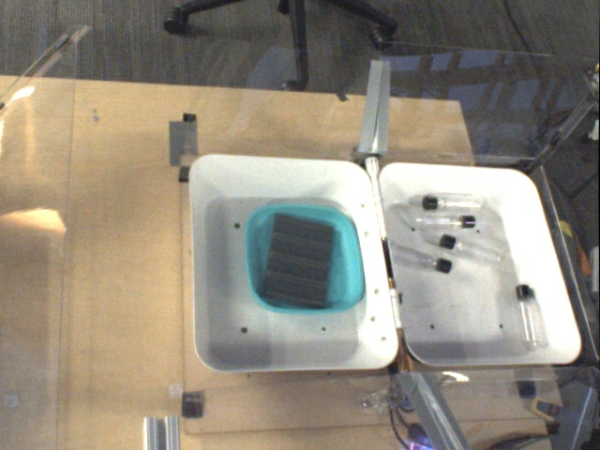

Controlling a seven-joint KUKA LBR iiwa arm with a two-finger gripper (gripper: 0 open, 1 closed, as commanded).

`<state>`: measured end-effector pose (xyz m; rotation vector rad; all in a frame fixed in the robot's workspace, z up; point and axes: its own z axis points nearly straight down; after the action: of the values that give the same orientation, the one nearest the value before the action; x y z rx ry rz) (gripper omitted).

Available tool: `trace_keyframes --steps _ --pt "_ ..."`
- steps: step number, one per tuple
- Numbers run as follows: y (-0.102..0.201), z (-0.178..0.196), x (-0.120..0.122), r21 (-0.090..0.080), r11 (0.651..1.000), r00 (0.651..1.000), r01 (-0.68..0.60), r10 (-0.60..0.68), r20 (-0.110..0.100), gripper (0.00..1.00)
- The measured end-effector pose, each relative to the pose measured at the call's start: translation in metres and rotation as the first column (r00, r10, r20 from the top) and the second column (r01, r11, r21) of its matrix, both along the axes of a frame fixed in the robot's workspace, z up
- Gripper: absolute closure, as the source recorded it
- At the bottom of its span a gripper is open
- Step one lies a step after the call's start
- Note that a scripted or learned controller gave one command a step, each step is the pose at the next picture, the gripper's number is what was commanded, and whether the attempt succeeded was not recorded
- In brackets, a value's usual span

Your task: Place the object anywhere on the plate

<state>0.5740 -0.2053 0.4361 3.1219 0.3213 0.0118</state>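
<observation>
How the pincer stands I cannot tell, but the dark ribbed block (298, 263) lies flat on the teal plate (352, 268) in the left bin (214, 187), with clear black-capped vials (444, 242) scattered in the right bin (555, 279).

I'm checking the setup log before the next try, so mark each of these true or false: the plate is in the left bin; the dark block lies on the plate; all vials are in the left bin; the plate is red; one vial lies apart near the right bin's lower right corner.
1. The plate is in the left bin: true.
2. The dark block lies on the plate: true.
3. All vials are in the left bin: false; they lie in the right bin.
4. The plate is red: false; it is teal.
5. One vial lies apart near the right bin's lower right corner: true.
</observation>
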Motion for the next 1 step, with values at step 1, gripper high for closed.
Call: trace_keyframes --steps 1 --pt "0.0009 -0.0003 0.0159 -0.001 1.000 1.000 -0.004 0.004 0.000 0.00"
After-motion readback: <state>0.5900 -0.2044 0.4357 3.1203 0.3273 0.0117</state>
